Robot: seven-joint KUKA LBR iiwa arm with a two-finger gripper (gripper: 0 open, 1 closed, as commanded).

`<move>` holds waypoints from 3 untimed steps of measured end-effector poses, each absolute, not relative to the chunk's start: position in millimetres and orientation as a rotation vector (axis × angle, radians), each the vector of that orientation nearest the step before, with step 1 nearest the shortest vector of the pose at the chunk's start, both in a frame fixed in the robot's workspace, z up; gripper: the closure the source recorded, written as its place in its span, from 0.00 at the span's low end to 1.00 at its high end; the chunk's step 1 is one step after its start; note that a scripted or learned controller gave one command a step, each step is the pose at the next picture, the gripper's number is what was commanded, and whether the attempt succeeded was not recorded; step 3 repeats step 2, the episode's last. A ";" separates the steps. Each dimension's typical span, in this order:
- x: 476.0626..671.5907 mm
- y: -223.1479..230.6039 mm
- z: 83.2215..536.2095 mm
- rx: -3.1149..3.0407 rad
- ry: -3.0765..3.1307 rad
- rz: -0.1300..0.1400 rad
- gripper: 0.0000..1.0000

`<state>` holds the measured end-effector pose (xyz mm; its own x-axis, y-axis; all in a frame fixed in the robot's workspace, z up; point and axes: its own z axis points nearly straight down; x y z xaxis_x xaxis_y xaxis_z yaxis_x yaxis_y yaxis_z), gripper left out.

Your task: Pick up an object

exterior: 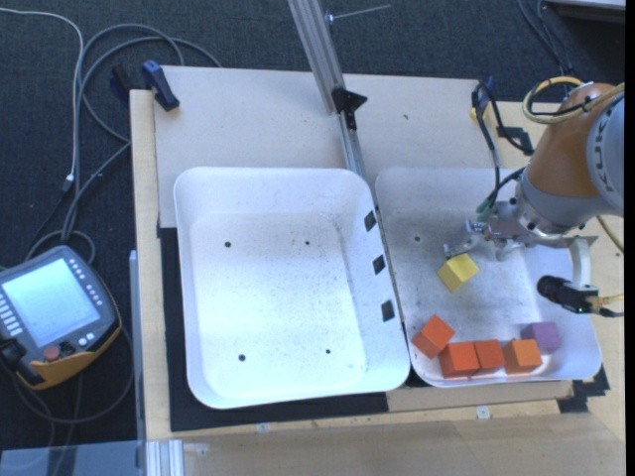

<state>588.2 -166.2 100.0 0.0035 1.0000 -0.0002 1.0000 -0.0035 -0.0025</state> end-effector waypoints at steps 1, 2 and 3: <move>547.8 -99.1 99.3 -2.211 -2.221 0.001 0.00; 550.1 -102.7 110.4 -2.220 -2.223 -0.004 1.00; 550.1 -102.7 110.4 -2.220 -2.223 -0.004 1.00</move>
